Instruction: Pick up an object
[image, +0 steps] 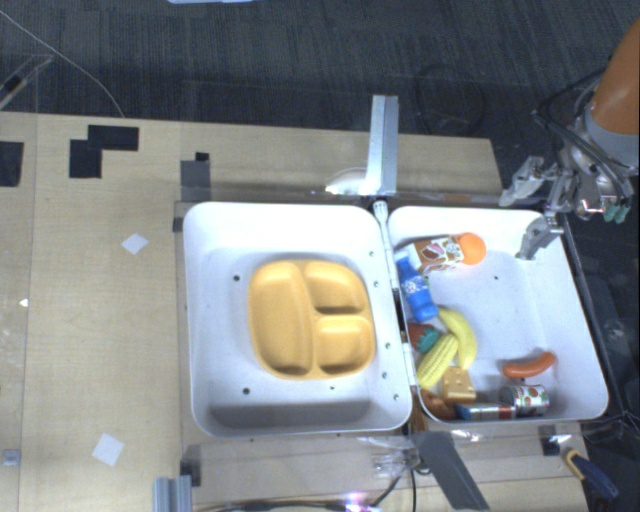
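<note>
Fingers of the gripper (540, 232) hang over the upper right rim of the right bin (585, 330); whether apart or together cannot be told. Nothing seen between them. Candidate objects lie along that bin's left and lower sides: banana (447, 348), sausage (527, 365), bottle (447, 251). Judgement: pick not yet begun; descent, grasp and lift remain.

Arm (612, 110) cut off by the right edge above its orange band, gripper (545, 228) small and blurred at the right bin's (590, 340) far edge, toys heaped along its left wall partly hiding one another, can (528, 400) label unreadable.
</note>
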